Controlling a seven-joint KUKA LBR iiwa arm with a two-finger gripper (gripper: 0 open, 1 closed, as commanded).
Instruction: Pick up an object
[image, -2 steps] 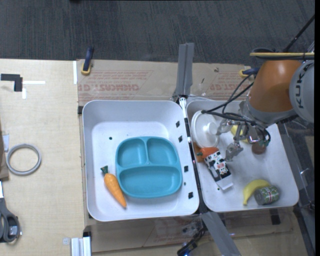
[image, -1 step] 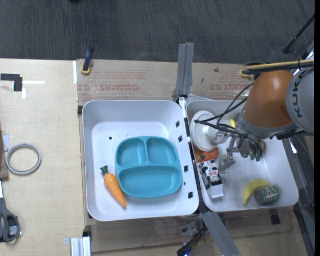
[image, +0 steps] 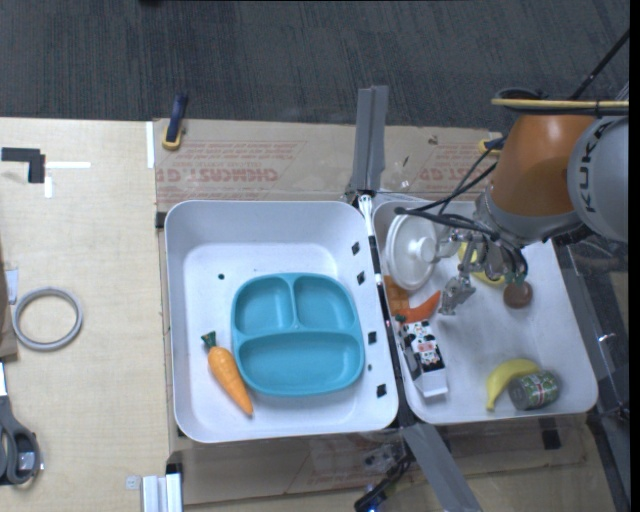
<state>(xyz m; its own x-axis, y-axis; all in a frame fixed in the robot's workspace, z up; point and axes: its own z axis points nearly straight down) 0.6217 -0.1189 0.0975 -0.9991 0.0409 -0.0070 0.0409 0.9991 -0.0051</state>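
Observation:
My gripper hangs over the upper middle of the right bin, below the orange-banded wrist. Just left of it lie an orange piece and a round silver bowl-like object. A small brown ball and a yellow item, partly hidden by cables, sit to its right. Nearer the front are a white and black box, a banana and a green can. Nothing shows held in the gripper.
The left bin holds a blue divided plate and a carrot beside it. A grey tape ring and scissors lie on the bench at the far left. A metal divider bar rises between the bins.

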